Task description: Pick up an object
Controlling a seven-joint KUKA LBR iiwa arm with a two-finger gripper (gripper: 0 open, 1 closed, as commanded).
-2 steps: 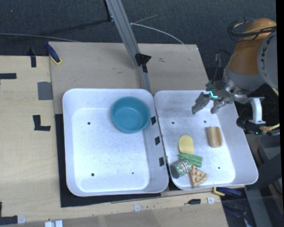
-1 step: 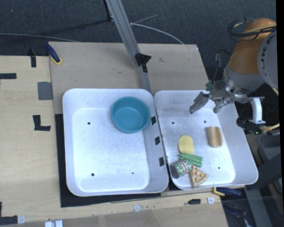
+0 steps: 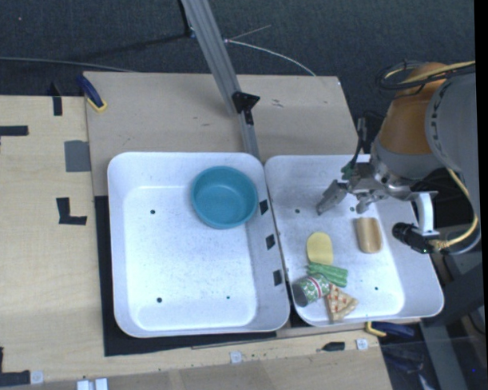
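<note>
Gripper hangs over right bin, fingers spread wide and holding nothing, likely lining up on bread roll nearby; blue bowl sits in left bin.

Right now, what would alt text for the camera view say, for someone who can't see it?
A grey robot arm reaches from the right, its gripper open above the right bin, holding nothing. Below it lie a bread roll, a yellow piece, a green item, a small can and a pizza slice. The left bin holds a blue bowl.
</note>
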